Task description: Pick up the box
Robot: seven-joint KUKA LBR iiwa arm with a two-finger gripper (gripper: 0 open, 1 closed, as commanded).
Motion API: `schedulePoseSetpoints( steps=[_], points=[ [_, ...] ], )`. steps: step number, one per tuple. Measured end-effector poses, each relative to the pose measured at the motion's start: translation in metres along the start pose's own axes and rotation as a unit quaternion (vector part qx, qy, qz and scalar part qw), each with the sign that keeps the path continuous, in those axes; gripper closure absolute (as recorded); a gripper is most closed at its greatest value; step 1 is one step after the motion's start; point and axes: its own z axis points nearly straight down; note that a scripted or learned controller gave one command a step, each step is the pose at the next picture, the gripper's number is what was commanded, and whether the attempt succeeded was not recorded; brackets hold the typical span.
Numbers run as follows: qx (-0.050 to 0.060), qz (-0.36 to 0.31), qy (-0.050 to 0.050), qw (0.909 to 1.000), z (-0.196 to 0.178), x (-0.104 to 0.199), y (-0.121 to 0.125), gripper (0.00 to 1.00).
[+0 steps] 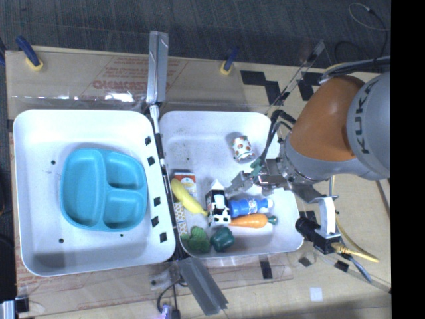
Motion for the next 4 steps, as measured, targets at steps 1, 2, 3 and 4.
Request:
schedulePoseSetpoints(
  steps=[1, 2, 3, 4],
  points=[
    [0.0, 0.088, 0.0, 0.9961, 0.129, -0.003, 0.04, 0.0],
    [-0.002, 0.057, -0.001, 0.9983, 0.127, 0.03, 0.107, 0.0],
    [-0.001, 0.056, 0.0, 0.9984, 0.118, 0.031, 0.107, 1.0],
    [-0.001, 0.119, 0.0, 0.9929, 0.027, 0.132, 0.162, 1.0]
  ],
)
